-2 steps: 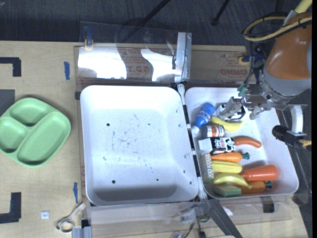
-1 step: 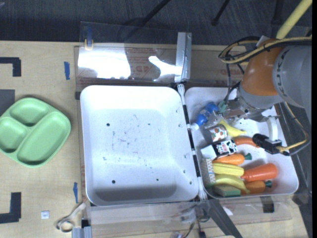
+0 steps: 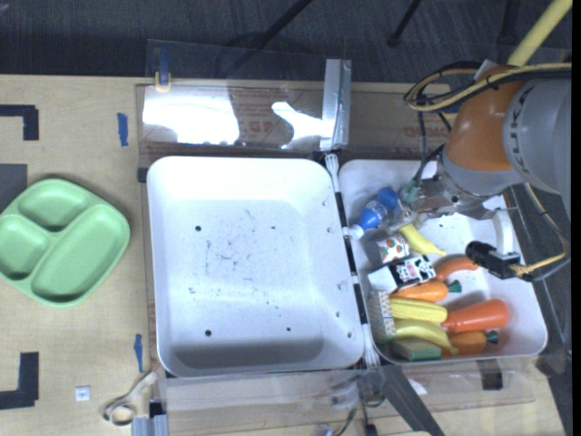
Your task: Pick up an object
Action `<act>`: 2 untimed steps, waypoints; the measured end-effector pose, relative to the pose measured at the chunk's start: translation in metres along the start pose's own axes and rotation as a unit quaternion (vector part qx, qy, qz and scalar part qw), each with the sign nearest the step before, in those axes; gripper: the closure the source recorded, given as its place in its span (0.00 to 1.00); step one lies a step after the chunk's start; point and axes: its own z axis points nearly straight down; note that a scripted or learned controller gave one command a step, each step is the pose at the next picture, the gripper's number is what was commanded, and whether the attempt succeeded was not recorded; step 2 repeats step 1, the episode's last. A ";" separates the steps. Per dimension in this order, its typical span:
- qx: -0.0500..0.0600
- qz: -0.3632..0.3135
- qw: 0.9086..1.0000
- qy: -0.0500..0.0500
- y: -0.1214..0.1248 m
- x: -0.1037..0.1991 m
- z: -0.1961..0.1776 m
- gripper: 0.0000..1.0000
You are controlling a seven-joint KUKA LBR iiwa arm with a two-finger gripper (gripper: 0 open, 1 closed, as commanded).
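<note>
Near the tool (image 3: 427, 209), a banana (image 3: 419, 240) lies diagonally, seemingly ungrasped.

The left bin (image 3: 245, 262) at frame centre is lying open to reach; toys (image 3: 436, 312) are crowding the right bin (image 3: 531, 334) at lower right.

You've got two bins side by side mid-bench: left bin (image 3: 182, 189), right bin (image 3: 536, 334) touching it at the shared wall. Divided plate (image 3: 62, 241) sits on the bench, well left of the left bin. Clear panel (image 3: 236, 107) stands just behind the left bin, far side. In the right bin, objs crowd the near-left part: bottle (image 3: 374, 211) farthest, banana (image 3: 419, 240) just near of it, carrot (image 3: 476, 314) nearer, corn (image 3: 418, 311) left of the carrot. Arm (image 3: 513, 139) hangs over the right bin's far side.
</note>
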 end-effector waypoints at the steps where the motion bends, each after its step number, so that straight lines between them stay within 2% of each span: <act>1: 0.002 0.071 0.998 -0.001 0.014 -0.009 -0.091 1.00; 2: 0.002 0.071 0.998 -0.001 0.014 -0.009 -0.091 1.00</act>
